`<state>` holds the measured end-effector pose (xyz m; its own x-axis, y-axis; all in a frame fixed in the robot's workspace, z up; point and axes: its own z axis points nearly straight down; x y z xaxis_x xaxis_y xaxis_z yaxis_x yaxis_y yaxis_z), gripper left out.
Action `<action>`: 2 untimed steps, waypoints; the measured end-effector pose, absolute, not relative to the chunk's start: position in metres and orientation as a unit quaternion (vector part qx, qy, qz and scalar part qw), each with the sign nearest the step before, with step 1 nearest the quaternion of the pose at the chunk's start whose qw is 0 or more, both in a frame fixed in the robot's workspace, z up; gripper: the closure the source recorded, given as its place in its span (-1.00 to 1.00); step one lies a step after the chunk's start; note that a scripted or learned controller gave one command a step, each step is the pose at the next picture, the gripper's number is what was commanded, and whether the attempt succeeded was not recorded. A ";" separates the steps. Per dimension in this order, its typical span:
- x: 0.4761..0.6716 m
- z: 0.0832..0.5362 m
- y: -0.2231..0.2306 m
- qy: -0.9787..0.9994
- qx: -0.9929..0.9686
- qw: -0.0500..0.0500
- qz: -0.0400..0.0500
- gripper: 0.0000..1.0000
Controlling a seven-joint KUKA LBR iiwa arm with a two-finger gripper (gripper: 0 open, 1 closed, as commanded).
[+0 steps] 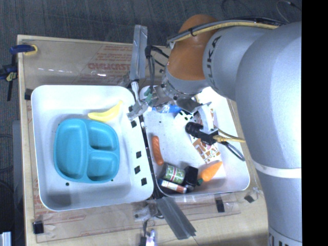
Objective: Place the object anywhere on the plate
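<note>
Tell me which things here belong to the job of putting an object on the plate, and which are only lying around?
Belong to the job:
- blue plate, in the left bin
- gripper

Lying about:
- banana beside the plate
- hot dog, can and carrot in the right bin

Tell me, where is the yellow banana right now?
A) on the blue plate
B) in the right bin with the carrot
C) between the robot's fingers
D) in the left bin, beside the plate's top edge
D: the banana lies on the white bin floor just above the blue plate.
</note>
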<state>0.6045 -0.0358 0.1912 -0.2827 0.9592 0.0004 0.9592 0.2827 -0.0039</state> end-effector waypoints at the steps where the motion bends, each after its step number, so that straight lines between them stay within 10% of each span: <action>1: 0.605 0.201 -0.035 -0.802 -0.597 0.002 0.002 1.00; 2: 0.623 0.333 -0.098 -0.767 -0.642 0.000 0.000 1.00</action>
